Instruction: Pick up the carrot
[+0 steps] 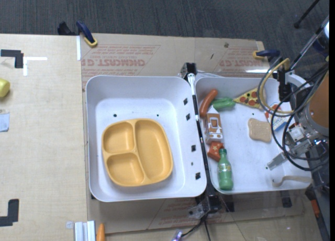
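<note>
The carrot (pixel 208 102) is a slim orange-red piece lying slantwise against the left wall of the right bin (pixel 246 182), near its far end. A green vegetable piece (pixel 224 103) lies just right of it. My gripper (pixel 279 172) hangs over the near right corner of that bin, well away from the carrot. Its two fingers, one grey (pixel 275 162) and one pale (pixel 285 181), stand apart, so it is open with nothing between them. Cables and the wrist hide the bin's right rim.
Also in the right bin are a pizza slice (pixel 249 98), a bread slice (pixel 259 130), a small printed box (pixel 213 128), a red piece (pixel 214 152) and a green bottle (pixel 225 169). The left bin (pixel 97 103) holds a yellow divided plate (pixel 137 152).
</note>
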`<state>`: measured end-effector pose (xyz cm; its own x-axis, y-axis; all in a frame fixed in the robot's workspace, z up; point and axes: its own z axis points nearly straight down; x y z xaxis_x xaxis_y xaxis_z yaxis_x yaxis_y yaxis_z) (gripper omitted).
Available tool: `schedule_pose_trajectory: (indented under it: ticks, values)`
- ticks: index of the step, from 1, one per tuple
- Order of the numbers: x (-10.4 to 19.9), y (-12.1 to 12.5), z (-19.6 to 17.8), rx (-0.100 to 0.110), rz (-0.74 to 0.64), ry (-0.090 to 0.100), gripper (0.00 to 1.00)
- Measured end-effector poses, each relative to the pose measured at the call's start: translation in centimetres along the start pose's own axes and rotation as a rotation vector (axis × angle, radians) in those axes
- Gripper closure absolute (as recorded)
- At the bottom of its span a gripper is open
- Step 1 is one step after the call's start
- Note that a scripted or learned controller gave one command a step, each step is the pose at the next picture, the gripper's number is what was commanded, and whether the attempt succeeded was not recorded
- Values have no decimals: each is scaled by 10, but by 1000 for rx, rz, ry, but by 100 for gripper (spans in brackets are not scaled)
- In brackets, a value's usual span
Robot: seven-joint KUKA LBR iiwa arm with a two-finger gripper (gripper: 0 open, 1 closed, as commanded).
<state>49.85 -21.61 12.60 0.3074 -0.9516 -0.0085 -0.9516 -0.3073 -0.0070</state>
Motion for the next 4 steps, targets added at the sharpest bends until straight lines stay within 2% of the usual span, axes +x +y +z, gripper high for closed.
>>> schedule_pose_trajectory:
  ticks: [1,2,3,4]
  values:
    - [-78,-3,36,-7,-210,1,0]
    - [-126,-18,36,-9,-179,1,0]
    - [-180,-98,-63,-4,-259,2,0]
    - [-279,-81,-62,-9,-314,1,0]
